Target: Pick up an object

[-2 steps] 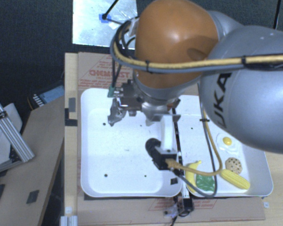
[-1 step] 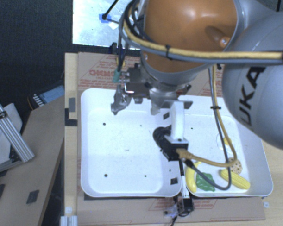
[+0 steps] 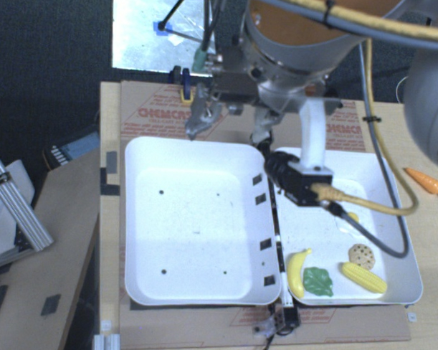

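1. Left bin (image 3: 160,226): a shallow white tray on the bench (image 3: 74,201). No graspable item lies in it. It is not a source for this pick.

2. Gripper (image 3: 201,120): located above the rear edge of the left bin, over the brown cardboard sheet (image 3: 157,111). It hangs from the grey arm (image 3: 295,37) that enters from the right. Whether the jaws are spread or pressed together cannot be determined; the metal tip is blurred and seen at a slant. No item is visible between the jaws.

3. Right bin (image 3: 409,281): holds all candidate items, grouped near its front edge. In order from the divider: a yellow banana (image 3: 296,272), a green leafy piece (image 3: 318,282) touching it, a round cookie (image 3: 360,255), and a yellow corn cob (image 3: 364,278) just beside the cookie. A black camera block (image 3: 299,182) and its yellow cable (image 3: 368,206) hang over the rear of this bin.

4. Step in hand, as judged: approach. No item is grasped, and the gripper is well apart from every candidate.

5. Next move, as judged: translate the gripper across the divider toward the front of the right bin, select one item, then descend. The cookie and the corn cob offer clearer access than the banana, which lies against the bin wall.
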`<state>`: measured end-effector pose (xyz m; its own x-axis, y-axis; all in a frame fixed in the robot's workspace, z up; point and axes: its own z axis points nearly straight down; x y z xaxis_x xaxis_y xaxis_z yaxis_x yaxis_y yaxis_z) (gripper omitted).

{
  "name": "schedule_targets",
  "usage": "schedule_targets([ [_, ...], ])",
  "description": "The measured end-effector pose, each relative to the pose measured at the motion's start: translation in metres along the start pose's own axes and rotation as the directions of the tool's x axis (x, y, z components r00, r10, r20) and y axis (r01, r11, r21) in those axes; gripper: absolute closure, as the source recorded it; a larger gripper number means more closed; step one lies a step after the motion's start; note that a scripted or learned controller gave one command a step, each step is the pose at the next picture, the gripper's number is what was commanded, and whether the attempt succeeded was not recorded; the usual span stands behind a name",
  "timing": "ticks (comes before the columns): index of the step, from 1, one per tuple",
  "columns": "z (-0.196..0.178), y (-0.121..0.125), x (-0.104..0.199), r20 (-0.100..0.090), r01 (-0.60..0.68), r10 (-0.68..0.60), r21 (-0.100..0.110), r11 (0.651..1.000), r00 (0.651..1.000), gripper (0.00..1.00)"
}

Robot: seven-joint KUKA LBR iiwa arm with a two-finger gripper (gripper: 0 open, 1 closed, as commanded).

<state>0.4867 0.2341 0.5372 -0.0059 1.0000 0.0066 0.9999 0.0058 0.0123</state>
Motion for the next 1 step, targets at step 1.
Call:
schedule_targets([
  [1, 0.1822, -0.0039, -0.0014, 0.013, -0.006, 0.005, 0.026, 1.000, 1.000, 0.00],
])
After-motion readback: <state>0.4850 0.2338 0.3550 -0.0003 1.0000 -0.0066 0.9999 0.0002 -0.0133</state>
